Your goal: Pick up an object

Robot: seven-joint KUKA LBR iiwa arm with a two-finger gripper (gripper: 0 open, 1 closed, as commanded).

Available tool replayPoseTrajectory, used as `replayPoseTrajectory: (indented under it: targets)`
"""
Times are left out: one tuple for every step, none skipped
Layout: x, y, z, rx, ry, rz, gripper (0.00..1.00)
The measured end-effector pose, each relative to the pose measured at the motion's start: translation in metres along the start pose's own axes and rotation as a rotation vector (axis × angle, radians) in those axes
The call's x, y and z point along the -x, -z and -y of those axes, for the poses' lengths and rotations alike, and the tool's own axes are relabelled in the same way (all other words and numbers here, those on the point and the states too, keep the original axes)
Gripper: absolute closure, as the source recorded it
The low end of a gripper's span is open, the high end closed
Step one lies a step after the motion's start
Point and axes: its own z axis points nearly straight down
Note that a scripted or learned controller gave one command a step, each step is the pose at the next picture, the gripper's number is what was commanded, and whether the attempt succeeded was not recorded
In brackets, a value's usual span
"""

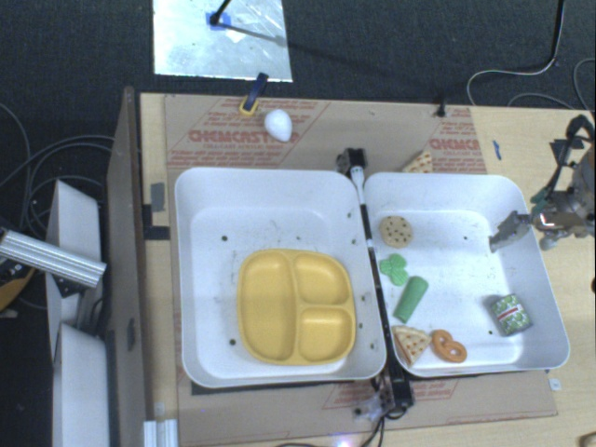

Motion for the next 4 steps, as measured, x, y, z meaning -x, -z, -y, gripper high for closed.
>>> replayPoseTrajectory:
  targets:
    - [-0.065,-0.074,-0.019,-0.005,0.007,-0.004,0.0]
    - [-0.079,-0.163,0.011,-0.007,-0.002,-0.003,0.0]
    - [-0.059,-0.166,0.041,-0.002,-0.005,-0.001,0.0]
    - [-0.06,-0.155,0.039,0.004,-0.001,-0.001,1.0]
